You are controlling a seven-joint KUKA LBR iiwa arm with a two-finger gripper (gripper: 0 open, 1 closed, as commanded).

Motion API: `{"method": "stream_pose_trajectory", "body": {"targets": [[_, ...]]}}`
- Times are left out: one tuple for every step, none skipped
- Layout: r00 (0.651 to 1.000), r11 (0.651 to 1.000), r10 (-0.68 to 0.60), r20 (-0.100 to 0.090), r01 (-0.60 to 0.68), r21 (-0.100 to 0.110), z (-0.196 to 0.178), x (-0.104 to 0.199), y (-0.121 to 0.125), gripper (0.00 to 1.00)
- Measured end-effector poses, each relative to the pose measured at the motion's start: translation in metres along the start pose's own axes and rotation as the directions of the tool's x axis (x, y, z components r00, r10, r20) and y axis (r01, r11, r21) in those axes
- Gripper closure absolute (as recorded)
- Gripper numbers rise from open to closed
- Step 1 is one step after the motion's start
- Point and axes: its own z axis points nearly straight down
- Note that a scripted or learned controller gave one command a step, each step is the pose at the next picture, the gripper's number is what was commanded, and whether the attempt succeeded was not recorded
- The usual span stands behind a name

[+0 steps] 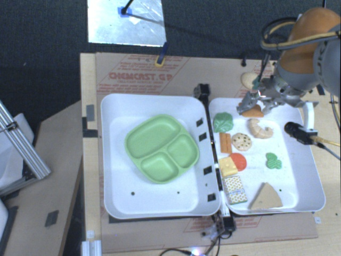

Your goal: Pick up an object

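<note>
The gripper [254, 103] is hanging low over the far end of the right bin [303, 169], right at an orange-brown piece [254, 111], a bread-like toy food by the look of it. That piece is lying just beyond the shrimp [260, 128] and to the right of the green lettuce [223, 122]. I cannot tell how the gripper is set, nor whether it has the piece or is merely above it; the wrist is covering the spot.

Judging by looks, the piece is a light, hard plastic toy, smooth and likely to slip or skid on the bin floor. A hold across its short width, low down, seems safest. The bin's far wall is close, so there is little room on that side.

Nearer along the bin from the shrimp are lying a cookie [241, 141], a tomato slice [238, 161], a cheese block [228, 167], a cracker [235, 189], a small green leaf [273, 161] and a tan wedge [266, 197]. The left bin [114, 143] is holding a green tray [161, 148].

Much of the orange piece is hidden under the gripper, so its true shape is hard to make out.
</note>
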Motion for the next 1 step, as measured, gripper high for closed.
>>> {"method": "stream_pose_trajectory", "body": {"targets": [[1.0, 1.0, -0.002, -0.001, 0.002, 0.004, -0.02, 0.0, 0.0011, 1.0]]}}
